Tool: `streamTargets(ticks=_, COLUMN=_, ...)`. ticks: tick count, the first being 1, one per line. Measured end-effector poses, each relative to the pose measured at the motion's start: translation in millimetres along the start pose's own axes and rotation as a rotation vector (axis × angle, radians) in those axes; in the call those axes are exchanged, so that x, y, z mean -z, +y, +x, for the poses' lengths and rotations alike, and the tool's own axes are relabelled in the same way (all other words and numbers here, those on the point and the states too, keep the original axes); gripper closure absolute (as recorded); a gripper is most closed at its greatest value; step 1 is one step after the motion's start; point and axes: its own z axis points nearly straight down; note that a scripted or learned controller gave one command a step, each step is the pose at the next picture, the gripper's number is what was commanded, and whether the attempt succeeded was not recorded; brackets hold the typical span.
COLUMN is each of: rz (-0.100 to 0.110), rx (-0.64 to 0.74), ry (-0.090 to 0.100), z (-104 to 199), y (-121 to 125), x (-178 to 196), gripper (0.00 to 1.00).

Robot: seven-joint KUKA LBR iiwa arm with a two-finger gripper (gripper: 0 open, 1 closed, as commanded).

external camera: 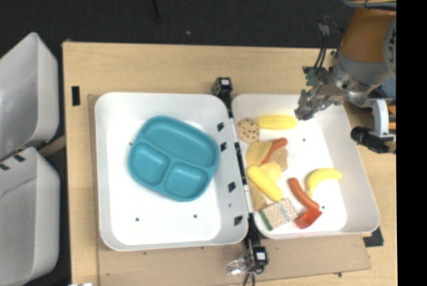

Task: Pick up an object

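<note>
**Gripper poised by the yellow corn cob**

The dark two-finger gripper (305, 109) hangs over the right white bin (347, 208), just beside the right end of the yellow plastic corn cob (276, 122) at the far side (whether its jaws are spread, I cannot tell). The cob looks light, stiff and slippery; gripping across its middle seems safest.

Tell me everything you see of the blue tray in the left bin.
The blue tray is a glossy, plastic-looking plate with rounded corners, in turquoise. It has three compartments: one large along its upper side, two smaller below. It lies flat, turned at a slant, near the middle of the left bin, resting on the bin's floor. Nothing lies in it or touches it otherwise.
</note>
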Motion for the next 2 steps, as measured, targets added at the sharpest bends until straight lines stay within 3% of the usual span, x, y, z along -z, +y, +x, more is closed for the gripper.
streamTargets(ticks=2, rz=-0.001, rx=0.002, ry=0.001, z=108, y=-29, x=15, gripper=1.0)
